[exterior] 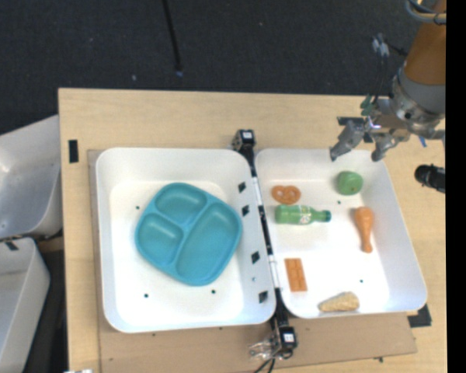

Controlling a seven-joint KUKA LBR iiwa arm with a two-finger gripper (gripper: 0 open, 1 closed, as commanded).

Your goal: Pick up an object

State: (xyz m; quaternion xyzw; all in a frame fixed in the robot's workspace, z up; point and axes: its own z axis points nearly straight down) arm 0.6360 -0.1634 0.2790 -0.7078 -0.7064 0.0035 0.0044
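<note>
So far nothing is picked up. The tool [359, 148] hangs over the far edge of the right bin [408, 266], and its two fingers stand wide apart with nothing between them. It is up above the things, not touching any of them.

All the things lie in the right bin. A green ball [349, 182] sits just near the tool, closest of all. An orange ring [286, 195] lies to the left, by the wall between the bins. A green bottle [301, 215] lies on its side just near the ring. An orange drumstick shape [363, 226] lies to the right. An orange block [295, 274] and a tan lump [339, 303] lie at the near end.

The left bin [116, 301] holds a blue plate [189, 234] with three parts.

What is left is almost all of the job: choose a thing, go down, close on it and lift.

The arm is cut off at the right side, so most of it is out of sight. The tan lump is too blurry to name.
</note>
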